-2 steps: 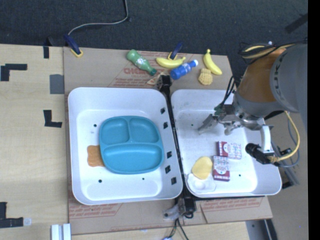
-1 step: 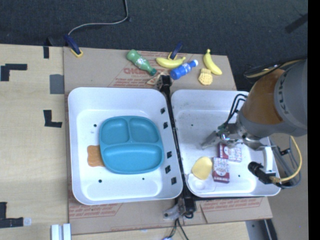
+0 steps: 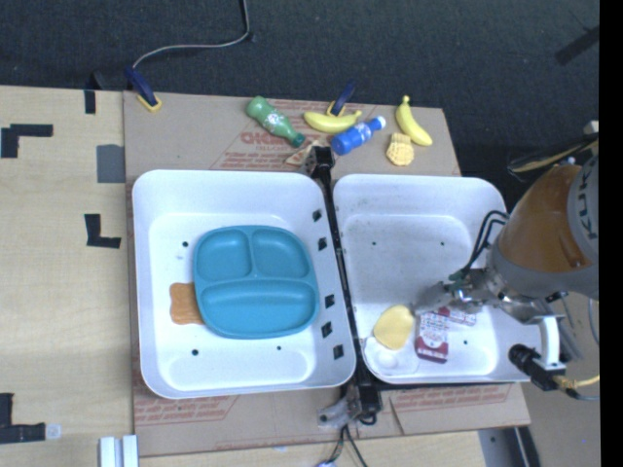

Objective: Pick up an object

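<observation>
Red-and-white packet (image 3: pixel 432 335) lies in the right bin (image 3: pixel 409 202), near its front wall, not yet lifted.
The hand (image 3: pixel 458 298) hovers just above the packet; whether it is open or closed I cannot tell, so the pick looks unfinished. A yellow piece (image 3: pixel 393 327) sits beside the packet. The left bin (image 3: pixel 156 261) holds a blue divided plate (image 3: pixel 256 282). Toy bananas (image 3: pixel 331 121) and bottles (image 3: pixel 356 135) lie on the cardboard-covered desk (image 3: pixel 58 290) behind.

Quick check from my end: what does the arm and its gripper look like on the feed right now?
The arm is a bulky rounded body, grey with a broad orange band. Black cables loop along its left side, down toward the wrist. The gripper is a small dark and silvery metal assembly at its tip. A black fitting juts out below the arm.
</observation>
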`<state>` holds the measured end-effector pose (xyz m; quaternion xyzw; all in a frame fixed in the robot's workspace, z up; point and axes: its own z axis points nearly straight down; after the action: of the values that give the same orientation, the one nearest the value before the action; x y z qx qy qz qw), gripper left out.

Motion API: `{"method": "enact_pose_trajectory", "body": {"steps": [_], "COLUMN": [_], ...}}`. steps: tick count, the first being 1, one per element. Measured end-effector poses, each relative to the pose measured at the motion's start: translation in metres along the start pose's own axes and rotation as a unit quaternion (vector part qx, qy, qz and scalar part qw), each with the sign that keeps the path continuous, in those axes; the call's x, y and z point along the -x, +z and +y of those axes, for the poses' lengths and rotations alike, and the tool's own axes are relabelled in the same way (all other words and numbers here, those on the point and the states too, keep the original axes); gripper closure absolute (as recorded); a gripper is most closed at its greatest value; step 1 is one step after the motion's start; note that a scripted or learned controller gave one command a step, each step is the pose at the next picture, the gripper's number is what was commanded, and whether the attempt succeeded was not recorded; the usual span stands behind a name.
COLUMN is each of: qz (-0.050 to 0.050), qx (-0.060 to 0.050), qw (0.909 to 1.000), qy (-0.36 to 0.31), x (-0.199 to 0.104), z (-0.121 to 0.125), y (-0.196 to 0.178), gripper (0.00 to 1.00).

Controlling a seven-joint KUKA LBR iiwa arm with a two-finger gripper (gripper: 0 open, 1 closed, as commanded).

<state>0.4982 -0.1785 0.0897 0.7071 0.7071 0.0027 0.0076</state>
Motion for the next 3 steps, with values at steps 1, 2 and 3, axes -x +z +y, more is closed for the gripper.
{"method": "enact_pose_trajectory", "body": {"steps": [1, 2, 3], "qz": [0.001, 0.002, 0.004], "qx": [0.0, -0.007, -0.007], "qw": [1.0, 1.0, 1.0], "qy": [-0.001, 0.0, 0.0], "x": [-0.045, 0.012, -0.042], "z": [0.036, 0.071, 0.021], "y": [0.0, -0.024, 0.004], "gripper": [0.0, 0.0, 0.0]}}
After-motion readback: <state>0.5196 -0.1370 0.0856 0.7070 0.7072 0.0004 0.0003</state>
